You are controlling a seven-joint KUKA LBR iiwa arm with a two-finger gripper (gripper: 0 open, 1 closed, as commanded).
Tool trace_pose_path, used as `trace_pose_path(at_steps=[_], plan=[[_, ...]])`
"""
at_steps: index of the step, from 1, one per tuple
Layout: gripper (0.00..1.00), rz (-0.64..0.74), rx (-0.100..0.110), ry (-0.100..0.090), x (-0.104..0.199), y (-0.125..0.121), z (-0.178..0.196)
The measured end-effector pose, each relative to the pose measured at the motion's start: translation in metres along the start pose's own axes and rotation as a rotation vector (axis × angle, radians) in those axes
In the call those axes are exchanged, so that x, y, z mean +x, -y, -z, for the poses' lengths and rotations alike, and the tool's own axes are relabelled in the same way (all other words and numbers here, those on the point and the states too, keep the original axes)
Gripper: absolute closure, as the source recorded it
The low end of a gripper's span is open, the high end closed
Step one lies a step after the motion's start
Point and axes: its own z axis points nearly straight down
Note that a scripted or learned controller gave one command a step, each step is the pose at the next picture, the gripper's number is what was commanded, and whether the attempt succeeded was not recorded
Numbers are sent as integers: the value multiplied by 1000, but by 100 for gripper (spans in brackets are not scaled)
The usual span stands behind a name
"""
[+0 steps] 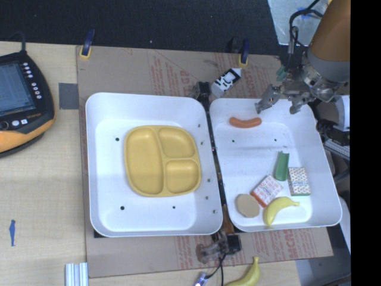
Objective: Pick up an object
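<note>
Camera view: your gripper (281, 104) hangs with its fingers apart and nothing between them, over the far edge of the right bin (321, 159). The sausage (245, 122) lies just left of it on open floor. Drop straight onto its middle, I'd say, fingers across its length. The far rim sits close; the banana (278, 208) and packets crowd the near corner.

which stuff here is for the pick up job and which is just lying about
For the job:
claw
hot dog
green block
patterned packet
red packet
cookie
banana in the right bin

Lying about:
yellow divided plate
teach pendant
banana off the bins
</note>
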Motion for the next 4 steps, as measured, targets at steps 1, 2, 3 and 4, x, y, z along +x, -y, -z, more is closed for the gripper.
trace_pose_path(at_steps=[1,2,3,4], plan=[[0,-1,2,1,-52,22,-80],[0,0,2,0,-74,66,-155],[0,0,1,-1,-51,87,-155],[100,5,2,2,-53,87,-144]])
